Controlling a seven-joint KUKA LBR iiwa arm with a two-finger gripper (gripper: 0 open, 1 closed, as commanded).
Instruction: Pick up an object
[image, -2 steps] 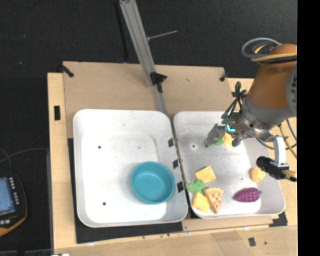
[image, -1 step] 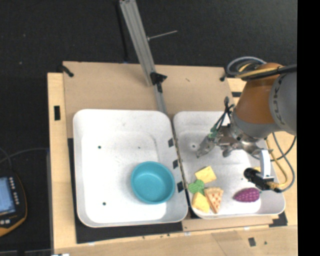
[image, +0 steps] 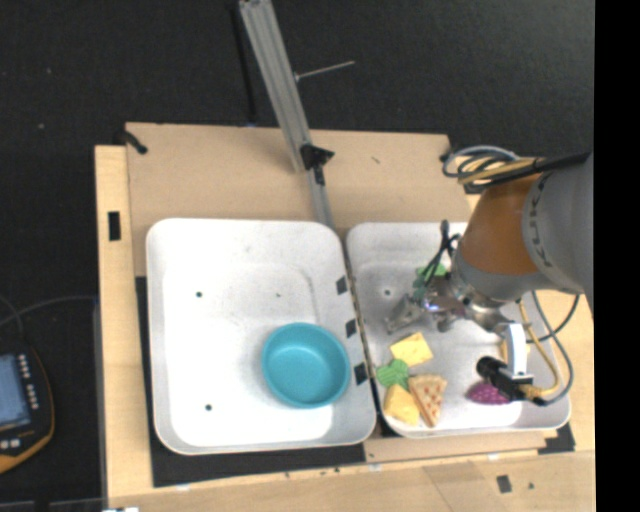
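Orange-banded arm (image: 500, 240) hides tool (image: 425, 305) state, can't tell; descending over crowded yellow block (image: 411, 349) and pizza slice (image: 430, 398) risks nudging, missed grasp.

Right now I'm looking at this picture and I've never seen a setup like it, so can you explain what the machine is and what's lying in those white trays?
One camera looks down at a slant on a bench. The grey and orange shape at right is a robot arm; its end effector hangs low in the right bin, nothing visibly held. Near that bin's front lie toy foods: a yellow cheese wedge, a green piece, a pizza slice, purple grapes. The left bin holds a blue bowl.
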